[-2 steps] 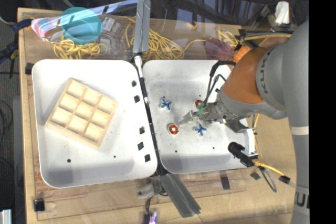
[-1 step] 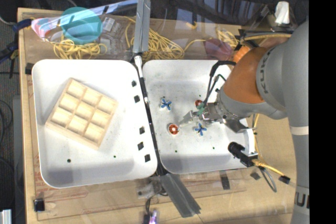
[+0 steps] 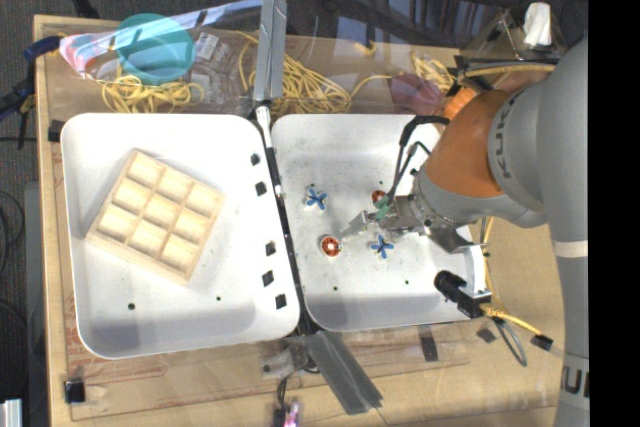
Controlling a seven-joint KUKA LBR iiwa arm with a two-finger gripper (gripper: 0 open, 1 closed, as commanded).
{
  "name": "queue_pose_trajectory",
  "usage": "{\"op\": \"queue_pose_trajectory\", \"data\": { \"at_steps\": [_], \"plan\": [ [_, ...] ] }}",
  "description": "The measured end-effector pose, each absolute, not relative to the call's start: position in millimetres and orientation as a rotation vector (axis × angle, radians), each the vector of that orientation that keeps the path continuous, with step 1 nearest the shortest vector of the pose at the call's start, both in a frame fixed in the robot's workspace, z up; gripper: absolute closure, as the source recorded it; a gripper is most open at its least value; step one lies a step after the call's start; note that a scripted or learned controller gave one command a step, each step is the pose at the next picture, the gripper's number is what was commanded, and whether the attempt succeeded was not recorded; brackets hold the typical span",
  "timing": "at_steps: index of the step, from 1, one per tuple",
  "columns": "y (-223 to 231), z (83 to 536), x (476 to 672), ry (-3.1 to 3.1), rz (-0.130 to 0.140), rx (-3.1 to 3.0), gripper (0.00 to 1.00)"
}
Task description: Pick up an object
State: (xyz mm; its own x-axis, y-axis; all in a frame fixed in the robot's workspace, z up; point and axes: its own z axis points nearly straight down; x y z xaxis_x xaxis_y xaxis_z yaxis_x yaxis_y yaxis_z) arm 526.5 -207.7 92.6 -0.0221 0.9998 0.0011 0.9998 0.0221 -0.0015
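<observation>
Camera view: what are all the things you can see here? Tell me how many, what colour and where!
Bins: two, white, side by side on the bench.
Wooden grid block: one, tan, left bin.
Jacks: two, blue, right bin.
Ring: one, orange-red, right bin.
Small red thing: one, right bin, too small to name.
Cord: one tangle, yellow, behind the bins.
Bowl: one, teal, behind the left bin.
Arm: one, grey with orange band, from the right.
Gripper: one, over the right bin.
</observation>
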Motion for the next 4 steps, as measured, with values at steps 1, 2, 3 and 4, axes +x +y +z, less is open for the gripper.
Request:
{"op": "queue_pose_trajectory", "data": {
  "at_steps": [1,2,3,4],
  "plan": [
    [-207.1,102.7,527.4,-2.250,0.001,-2.189,1.00],
    [-207.1,102.7,527.4,-2.251,0.002,-2.188,0.00],
    [-193.0,95.4,616.6,-2.297,-0.005,-2.151,0.00],
    [-208.7,96.2,619.9,-2.314,-0.004,-2.134,0.00]
  ]
}}
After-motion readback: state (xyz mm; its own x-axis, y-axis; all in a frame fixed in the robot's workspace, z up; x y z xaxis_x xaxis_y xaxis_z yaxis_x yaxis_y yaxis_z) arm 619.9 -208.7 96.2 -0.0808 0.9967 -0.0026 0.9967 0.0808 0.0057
